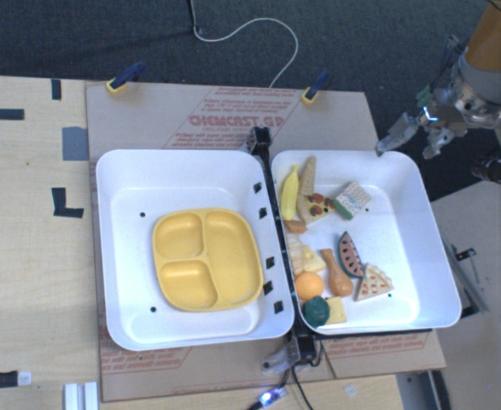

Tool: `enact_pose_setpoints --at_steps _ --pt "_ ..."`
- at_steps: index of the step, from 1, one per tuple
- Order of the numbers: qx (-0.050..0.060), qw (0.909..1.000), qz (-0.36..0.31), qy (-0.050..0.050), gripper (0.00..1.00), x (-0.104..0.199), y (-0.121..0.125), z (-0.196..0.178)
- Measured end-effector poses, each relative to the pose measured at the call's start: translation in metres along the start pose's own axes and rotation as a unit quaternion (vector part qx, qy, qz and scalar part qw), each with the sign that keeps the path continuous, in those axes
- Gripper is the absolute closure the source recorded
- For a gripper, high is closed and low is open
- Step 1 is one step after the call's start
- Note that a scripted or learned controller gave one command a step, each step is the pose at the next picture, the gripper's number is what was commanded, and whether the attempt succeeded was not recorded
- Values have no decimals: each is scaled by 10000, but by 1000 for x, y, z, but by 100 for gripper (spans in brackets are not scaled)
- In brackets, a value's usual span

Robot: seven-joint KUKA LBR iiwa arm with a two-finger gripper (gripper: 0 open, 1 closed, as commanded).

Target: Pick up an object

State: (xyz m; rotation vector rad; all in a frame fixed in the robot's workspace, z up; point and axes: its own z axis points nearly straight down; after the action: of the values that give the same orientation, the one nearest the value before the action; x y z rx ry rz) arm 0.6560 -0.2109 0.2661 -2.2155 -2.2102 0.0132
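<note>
The right bin (408, 229) holds several toy foods along its left side and middle: a banana (289, 190), a watermelon slice (346, 253), an orange (309, 286), a chicken drumstick (335, 272), a pizza wedge (371, 284), a dark green piece (316, 312) and a small green-and-white box (352, 199). My gripper (414, 137) hangs above the bench just beyond the right bin's far right corner, clear of the foods. Its two dark fingers spread apart with nothing between them.
The left bin (122, 229) carries a yellow divided plate (206, 258). Both bins rest on a cardboard sheet (224, 118) held by blue-and-yellow clamps (125, 77). A white cable (259, 28) loops across the dark floor behind.
</note>
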Motion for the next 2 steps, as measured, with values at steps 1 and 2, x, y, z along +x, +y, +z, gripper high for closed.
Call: enact_pose_setpoints --at_steps 1,2 --pt "-67 10000 -17 -16 0 1 2 -9" --pt "-55 10000 -22 -20 0 -4 11 42"
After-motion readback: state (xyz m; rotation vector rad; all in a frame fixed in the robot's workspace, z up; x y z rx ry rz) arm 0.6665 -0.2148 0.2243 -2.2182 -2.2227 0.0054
